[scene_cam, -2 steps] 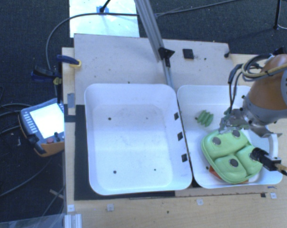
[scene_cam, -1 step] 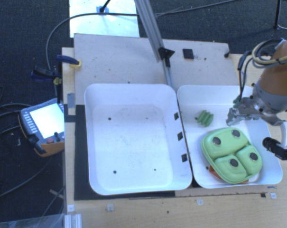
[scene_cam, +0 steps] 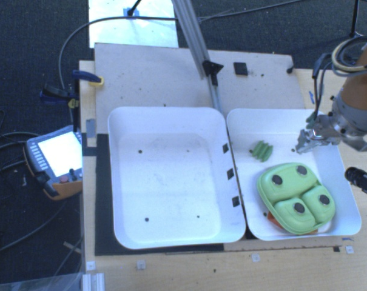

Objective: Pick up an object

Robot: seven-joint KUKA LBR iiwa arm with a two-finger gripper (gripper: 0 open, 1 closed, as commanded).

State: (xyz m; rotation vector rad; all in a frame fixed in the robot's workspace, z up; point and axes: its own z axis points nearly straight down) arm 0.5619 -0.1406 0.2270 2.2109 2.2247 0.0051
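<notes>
Two white bins are seen side by side: the left bin [scene_cam: 165, 174] and the right bin [scene_cam: 347, 180]. In the right bin two green things are counted: one small ridged piece [scene_cam: 261, 151] and one large lumpy toy [scene_cam: 296, 197] with something orange beneath its lower edge. The gripper [scene_cam: 306, 143] is placed above the right bin, right of the piece and above the toy, apart from both. Nothing is seen gripped.
</notes>
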